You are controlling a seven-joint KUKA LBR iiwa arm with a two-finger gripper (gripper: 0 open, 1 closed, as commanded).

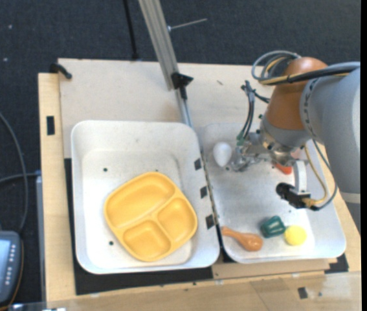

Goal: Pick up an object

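Observation:
My gripper (237, 163) reaches down into the back left part of the right bin (235, 199), right beside a white egg-shaped object (222, 153). The grey arm with its orange band (287, 109) looms above it and covers the bin's back right. Along the bin's front lie an orange spoon-like object (243, 238), a dark green block (273, 226) and a yellow ball (294, 236). A small red-orange item (285, 168) peeks out from under the wrist.
The left bin (92, 148) holds a yellow divided plate (149, 215). A slanted metal pole (164, 50) rises behind the bins. A black clamp piece (293, 195) on the arm hangs over the right bin's middle right.

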